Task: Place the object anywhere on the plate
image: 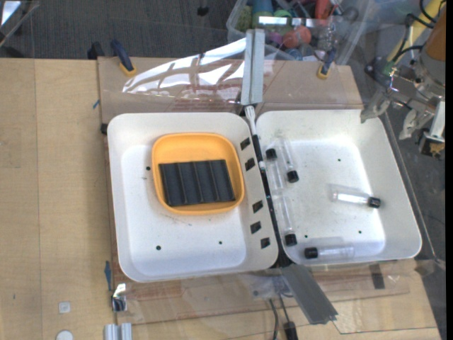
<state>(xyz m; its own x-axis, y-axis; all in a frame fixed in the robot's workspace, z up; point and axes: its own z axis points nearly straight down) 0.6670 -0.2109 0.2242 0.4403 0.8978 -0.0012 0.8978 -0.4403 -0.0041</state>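
Observation:
An orange-yellow plate point(197, 170) sits in the left white bin point(134, 253). A black ribbed rectangular block point(196, 182) lies flat on the plate, within its rim. Several clear tubes with black caps lie in the right bin point(396, 190): one point(354, 198) near its middle right, one point(329, 251) along the front wall, and others point(280, 167) along the left wall. The arm's wrist and gripper point(425, 125) hang at the far right, above and outside the right bin's back right corner, apart from the plate and the tubes.
A clear plastic tub of colourful toys point(304, 13) stands behind the bins. A metal bar point(253, 69) rises at the divider between the bins. Black clips point(256, 205) line the divider. Blue clamps point(122, 55) hold the board at the back.

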